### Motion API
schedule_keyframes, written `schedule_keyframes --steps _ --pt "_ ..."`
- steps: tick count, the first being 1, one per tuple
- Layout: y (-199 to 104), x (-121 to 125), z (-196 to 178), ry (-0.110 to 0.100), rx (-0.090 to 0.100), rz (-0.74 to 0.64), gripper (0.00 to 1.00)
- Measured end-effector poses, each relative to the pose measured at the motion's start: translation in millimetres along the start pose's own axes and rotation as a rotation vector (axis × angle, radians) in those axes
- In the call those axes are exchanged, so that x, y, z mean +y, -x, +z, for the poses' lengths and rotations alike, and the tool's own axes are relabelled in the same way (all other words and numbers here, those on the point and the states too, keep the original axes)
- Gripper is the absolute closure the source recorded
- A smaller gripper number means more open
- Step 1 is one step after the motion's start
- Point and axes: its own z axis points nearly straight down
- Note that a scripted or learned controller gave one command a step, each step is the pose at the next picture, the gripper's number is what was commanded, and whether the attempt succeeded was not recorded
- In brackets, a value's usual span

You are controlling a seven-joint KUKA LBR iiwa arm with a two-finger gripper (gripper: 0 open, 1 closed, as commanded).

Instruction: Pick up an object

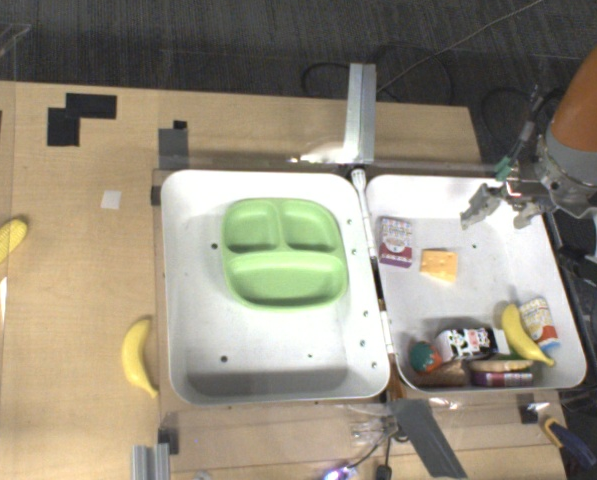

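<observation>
While the arm hangs over the right bin (574,268) from its far right corner, the gripper (500,204) hovers with fingers spread wide and nothing between them, seemingly poised to descend. Candidates lie below: a cheese slice (439,266) nearest, a small carton (396,241) beside the dividing wall, and a banana (521,334) among clutter at the near edge.

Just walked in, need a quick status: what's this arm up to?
The gripper hangs open over the upper right of the right bin, holding nothing. Below it lie a small packet and a yellow block, with a banana and other items along the near edge. The left bin holds a green tray.
</observation>
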Motion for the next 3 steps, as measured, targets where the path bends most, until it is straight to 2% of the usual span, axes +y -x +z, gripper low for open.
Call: schedule_keyframes --steps 1,2,3 --pt "-28.4 -19.7 123.7 0.003 0.0 0.0 0.0" --pt "-29.5 -17.3 111.2 0.01 0.001 0.0 1.0" --pt "-97.6 69.2 27.4 0.003 0.0 -0.007 1.0"
